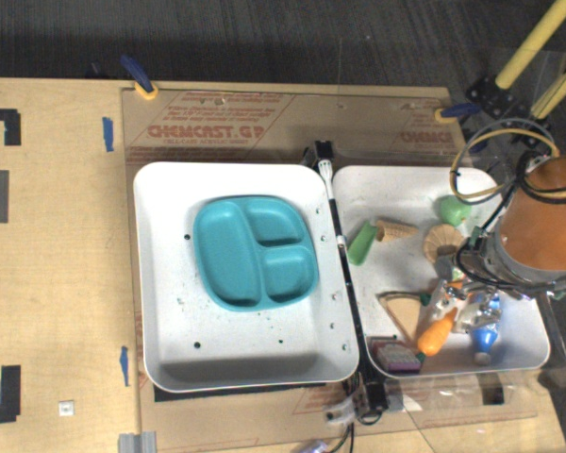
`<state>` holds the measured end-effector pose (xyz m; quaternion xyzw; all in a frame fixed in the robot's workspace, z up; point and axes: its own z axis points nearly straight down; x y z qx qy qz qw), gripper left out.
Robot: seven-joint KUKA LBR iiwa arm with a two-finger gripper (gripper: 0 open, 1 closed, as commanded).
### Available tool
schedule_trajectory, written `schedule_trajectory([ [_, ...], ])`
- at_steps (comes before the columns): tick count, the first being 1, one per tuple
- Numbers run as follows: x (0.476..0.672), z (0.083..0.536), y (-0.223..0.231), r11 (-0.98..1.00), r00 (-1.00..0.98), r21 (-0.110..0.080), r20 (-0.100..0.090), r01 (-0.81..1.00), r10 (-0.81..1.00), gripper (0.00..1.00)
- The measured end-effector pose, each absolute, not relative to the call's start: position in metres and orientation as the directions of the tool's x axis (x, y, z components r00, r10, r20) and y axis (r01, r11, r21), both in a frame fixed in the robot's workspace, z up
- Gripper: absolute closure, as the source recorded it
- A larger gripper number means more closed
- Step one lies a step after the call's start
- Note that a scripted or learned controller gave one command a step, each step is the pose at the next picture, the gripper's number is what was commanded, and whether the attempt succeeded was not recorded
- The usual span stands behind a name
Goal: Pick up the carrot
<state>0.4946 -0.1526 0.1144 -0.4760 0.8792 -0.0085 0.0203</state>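
The orange carrot [434, 334] lies tilted in the right bin [406, 196], near its front wall. My gripper [457, 298] hangs low over the bin, just above and to the right of the carrot's upper end. The arm's orange band [545, 217] and cables hide the bin's right side. The gripper's metal parts crowd over the carrot's top, so I cannot make out whether it touches the carrot.
The left bin [160, 253] holds a teal divided plate [255, 250]. Around the carrot in the right bin are a green piece [362, 243], a tan cone [393, 229], a pale green ball [454, 209], a purple item [396, 355] and a blue item [485, 338].
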Motion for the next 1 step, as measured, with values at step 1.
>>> schedule_trajectory([
  [1, 0.4944, 0.1141, -0.1526, 0.547, -0.546, -0.033, -0.027, -0.837, -0.837, 0.0],
])
